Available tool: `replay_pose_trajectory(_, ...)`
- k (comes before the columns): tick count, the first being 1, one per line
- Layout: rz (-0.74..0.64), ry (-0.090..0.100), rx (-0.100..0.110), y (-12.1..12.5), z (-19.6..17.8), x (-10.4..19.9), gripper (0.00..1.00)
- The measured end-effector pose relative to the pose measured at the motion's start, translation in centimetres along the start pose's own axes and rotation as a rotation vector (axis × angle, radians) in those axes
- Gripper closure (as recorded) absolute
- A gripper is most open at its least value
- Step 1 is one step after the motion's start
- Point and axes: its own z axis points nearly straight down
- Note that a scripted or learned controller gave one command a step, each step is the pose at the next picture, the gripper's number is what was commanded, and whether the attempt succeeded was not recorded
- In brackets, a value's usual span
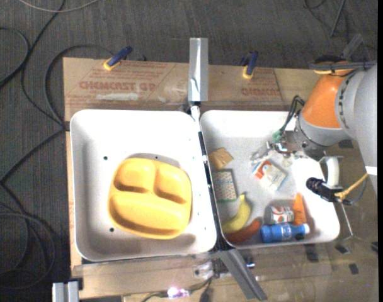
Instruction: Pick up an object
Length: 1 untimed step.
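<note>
Holding yellow tray (152, 197) in left bin (91, 137), banana (239, 214), bottle (282, 233) in right bin (242, 124)

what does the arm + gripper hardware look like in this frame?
One arm: light grey rounded casing with a broad orange band above the wrist. Below it sits a darker metal wrist section, with a green part and thin dark cabling at its side. The gripper is small, metallic and grey; finer detail is too small to tell.
</note>
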Motion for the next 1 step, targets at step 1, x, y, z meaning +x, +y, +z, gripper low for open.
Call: replay_pose_trajectory(1,-0.002,0.000,-0.001,0.09,-0.98,0.16,1.00)
